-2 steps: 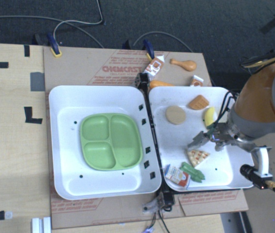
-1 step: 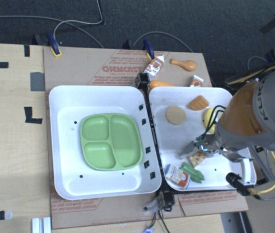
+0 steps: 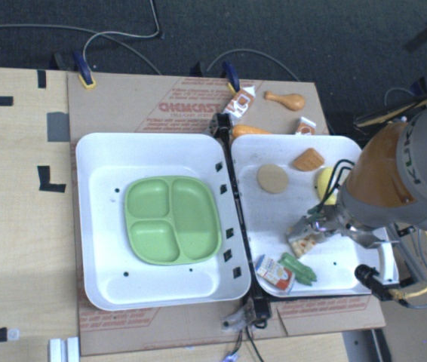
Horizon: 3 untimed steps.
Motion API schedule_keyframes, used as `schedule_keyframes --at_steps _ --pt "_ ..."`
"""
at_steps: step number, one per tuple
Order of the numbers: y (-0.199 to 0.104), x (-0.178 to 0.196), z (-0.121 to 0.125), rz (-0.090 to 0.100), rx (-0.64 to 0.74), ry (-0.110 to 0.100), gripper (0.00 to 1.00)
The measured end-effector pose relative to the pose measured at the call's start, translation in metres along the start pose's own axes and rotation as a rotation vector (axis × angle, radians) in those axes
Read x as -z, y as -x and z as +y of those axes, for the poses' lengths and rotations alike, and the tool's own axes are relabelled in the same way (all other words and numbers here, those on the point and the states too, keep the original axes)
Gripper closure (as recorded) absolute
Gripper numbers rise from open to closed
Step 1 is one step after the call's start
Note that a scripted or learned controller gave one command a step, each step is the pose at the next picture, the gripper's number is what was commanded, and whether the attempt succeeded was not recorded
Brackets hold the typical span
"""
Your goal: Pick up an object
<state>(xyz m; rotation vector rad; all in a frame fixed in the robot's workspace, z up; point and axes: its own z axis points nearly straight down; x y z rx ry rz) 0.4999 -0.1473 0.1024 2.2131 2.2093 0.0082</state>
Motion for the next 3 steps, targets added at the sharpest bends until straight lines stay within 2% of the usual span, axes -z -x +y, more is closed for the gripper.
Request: schedule_keyframes --at_steps 1,2,3 --pt "-0.075 0.082 0.013 0.007 0.004 -0.014 1.00" --pt "-0.020 -0.002 0.046 0.006 0.001 -0.018 1.00" --pt "0.038 0.049 0.066 0.004 0.001 -0.014 1.00"
